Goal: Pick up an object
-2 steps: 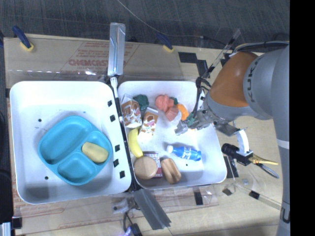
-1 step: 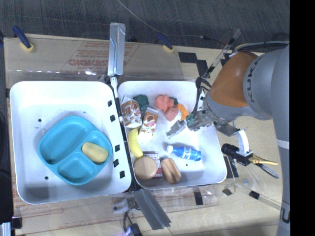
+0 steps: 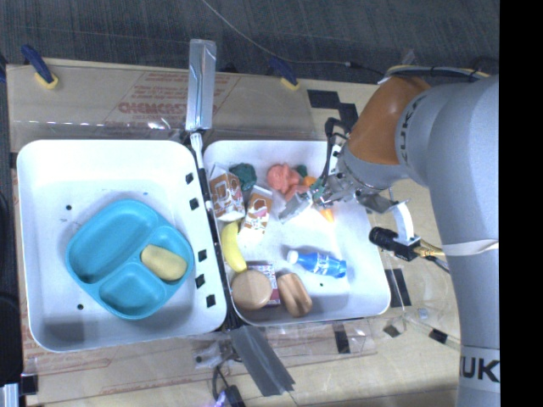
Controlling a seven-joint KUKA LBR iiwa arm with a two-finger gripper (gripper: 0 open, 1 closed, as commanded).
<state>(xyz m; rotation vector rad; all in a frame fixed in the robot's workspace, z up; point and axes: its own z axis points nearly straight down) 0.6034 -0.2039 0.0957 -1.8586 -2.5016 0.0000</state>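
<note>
The likeliest target is the pink crumpled object (image 3: 282, 176) at the back of the right bin (image 3: 361, 299), lying just beside a dark green item (image 3: 244, 173) and a small orange piece (image 3: 309, 180). The gripper (image 3: 299, 205) sits low in that bin just in front of the pink object, near its right side — whether its fingers are open or closed cannot be told from here, and nothing is visibly between them. Further out lie a banana (image 3: 232, 248), a blue-labelled bottle (image 3: 319, 264), two snack packets (image 3: 240, 203), and two rounded brown items (image 3: 271, 292). The left bin (image 3: 42, 168) holds a blue divided plate (image 3: 110, 253) with a yellow lump (image 3: 164, 262). By my judgement the pick is barely begun — grasp and lift remain.
</note>
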